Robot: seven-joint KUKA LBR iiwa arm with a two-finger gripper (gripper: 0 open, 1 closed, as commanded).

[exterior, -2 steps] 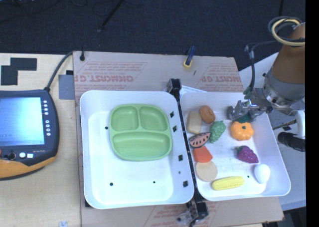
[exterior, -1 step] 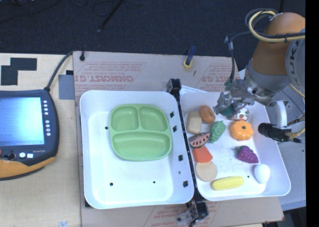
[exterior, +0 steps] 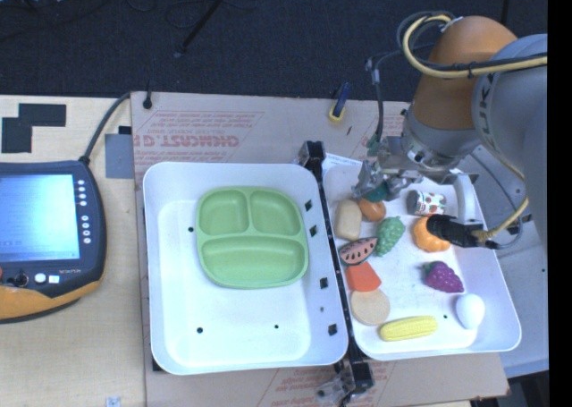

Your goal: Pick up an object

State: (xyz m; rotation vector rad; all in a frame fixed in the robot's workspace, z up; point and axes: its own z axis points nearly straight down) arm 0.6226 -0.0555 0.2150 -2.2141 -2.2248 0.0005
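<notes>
Overhead, the grey arm [exterior: 487, 92] reaches in from three o'clock, its jaws [exterior: 380, 183] low at the twelve o'clock end of the right bin [exterior: 500, 329]; whether they are spread or pinching anything, I cannot tell. The left bin [exterior: 170, 307] carries a green divided plate [exterior: 252, 237]. Toy foods crowd beneath the jaws: a broccoli [exterior: 390, 235], an orange piece [exterior: 372, 209], a potato [exterior: 348, 219]. Packed this closely, a closing grip may likely nudge neighbours aside, or catch two together and slip.
</notes>
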